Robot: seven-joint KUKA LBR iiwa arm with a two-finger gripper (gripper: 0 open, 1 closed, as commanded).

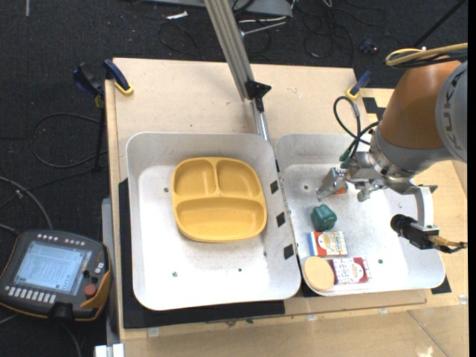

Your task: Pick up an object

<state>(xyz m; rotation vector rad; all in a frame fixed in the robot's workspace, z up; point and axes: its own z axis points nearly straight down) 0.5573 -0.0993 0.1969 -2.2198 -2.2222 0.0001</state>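
**rigfan:** Teach pendant is the closest thing to the lens, parked off the bench at about 8 o'clock in the frame, screen up. Anyone got a read on the gripper?

**bolt42:** Yep. The gripper hangs over the right bin, up in its 11 o'clock part. Its two fingers are spread apart with nothing between them. Can't tell if the tips touch the bin floor, tbh. The closest thing to grab is the dark green block, near the gripper at its 7 o'clock and clear of the fingers.

**rigfan:** And the rest of that bin?

**bolt42:** It's all bunched toward the bin's 7 o'clock corner. A small red-and-white carton lies flat just beside the green block, at its 6 o'clock. Past that there's a round tan disc right in the corner, touching a red box at its 3 o'clock.

**rigfan:** Left side?

**bolt42:** The left bin holds a yellow divided plate, right way up, roughly in the middle and a bit toward 12 o'clock. It has two small compartments on its 12 o'clock side and one big one at 6 o'clock. It's well apart from the gripper.
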